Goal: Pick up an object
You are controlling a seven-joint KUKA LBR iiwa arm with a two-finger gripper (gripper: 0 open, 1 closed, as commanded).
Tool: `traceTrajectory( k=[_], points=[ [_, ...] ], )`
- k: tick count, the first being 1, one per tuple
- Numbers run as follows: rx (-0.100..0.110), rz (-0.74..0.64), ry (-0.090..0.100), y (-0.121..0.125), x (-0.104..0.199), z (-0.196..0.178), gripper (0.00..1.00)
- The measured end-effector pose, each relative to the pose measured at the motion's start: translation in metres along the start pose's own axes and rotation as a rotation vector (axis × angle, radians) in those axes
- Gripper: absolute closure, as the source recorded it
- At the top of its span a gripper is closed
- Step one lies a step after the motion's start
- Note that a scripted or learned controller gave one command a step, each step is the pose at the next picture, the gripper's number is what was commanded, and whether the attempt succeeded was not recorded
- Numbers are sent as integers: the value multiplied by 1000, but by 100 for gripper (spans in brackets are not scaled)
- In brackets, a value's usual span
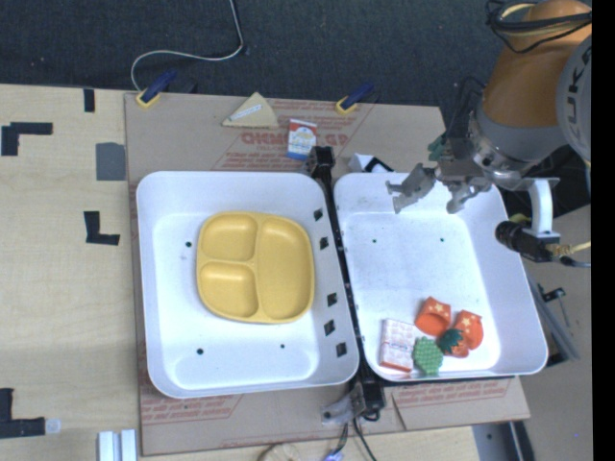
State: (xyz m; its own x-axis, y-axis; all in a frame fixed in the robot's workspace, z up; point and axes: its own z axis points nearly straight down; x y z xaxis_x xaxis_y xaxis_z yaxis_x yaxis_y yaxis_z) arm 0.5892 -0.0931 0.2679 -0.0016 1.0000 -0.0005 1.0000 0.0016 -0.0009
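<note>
My gripper (434, 191) hangs open over the far edge of the right bin (404, 257), its two grey fingers spread apart with nothing between them. Down in that bin's near right corner lies a cluster of small objects: an orange-red piece (433, 314), a red strawberry-like toy (467, 332), a green broccoli-like toy (428, 355) and a white packet with red print (397, 344). They sit well below the gripper in the view, apart from it.
The left bin (168, 257) holds a yellow divided plate (256, 266). A small red and white carton (302, 139) and a tan wedge (252, 112) lie on the cardboard behind the bins. A black divider (332, 257) runs between the bins.
</note>
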Motion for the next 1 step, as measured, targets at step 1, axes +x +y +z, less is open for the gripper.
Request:
traceTrajectory(
  k=[1],
  points=[
    [-2,2,0,-52,-31,182,0]
  ],
)
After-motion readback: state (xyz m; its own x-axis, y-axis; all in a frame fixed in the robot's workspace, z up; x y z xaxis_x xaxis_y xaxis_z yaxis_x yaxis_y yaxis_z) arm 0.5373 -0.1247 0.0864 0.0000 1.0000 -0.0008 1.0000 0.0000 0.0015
